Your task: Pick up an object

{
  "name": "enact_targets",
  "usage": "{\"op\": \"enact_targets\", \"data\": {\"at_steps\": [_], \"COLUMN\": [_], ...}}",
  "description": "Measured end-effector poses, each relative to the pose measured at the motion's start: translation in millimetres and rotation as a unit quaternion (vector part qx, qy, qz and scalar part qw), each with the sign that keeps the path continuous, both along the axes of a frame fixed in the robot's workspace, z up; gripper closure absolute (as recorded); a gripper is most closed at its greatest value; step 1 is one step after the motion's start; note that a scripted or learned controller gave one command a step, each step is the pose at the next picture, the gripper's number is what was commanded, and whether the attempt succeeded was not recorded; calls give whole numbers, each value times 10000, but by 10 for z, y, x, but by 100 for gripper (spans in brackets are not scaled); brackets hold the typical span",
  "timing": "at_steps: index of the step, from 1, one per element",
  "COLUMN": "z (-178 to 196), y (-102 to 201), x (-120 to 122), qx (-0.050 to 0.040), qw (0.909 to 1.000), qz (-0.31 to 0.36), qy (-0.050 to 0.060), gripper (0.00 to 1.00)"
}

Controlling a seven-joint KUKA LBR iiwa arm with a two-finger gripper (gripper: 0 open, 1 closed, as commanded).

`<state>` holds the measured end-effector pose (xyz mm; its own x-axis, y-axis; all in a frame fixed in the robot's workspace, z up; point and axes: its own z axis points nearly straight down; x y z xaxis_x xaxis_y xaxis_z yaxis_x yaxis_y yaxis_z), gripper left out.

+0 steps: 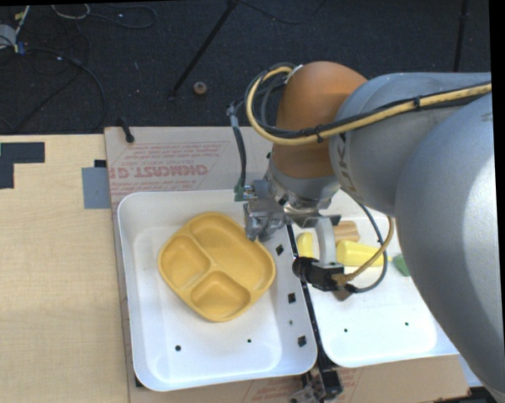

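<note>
The gripper (260, 221) hangs at the yellow divided plate's (215, 266) upper right rim in the left bin (149, 326), in approach; I cannot tell its state. Next: descend and close on the rim.

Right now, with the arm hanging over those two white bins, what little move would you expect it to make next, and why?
Probably a short shift toward the yellow divided plate, then down onto its near edge. The gripper hangs above the plate's upper right rim in the left bin, with nothing visibly held. The plate lies flat and alone there, the easiest target; small yellow items sit in the right bin.
</note>
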<state>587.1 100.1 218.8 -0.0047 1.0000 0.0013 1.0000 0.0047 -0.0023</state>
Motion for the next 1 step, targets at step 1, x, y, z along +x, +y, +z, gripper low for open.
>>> {"op": "enact_targets", "data": {"at_steps": [1], "z": [-3], "y": [-25], "x": [-7], "qx": [-11], "qw": [10000], "qz": [-11], "qy": [10], "gripper": [0]}}
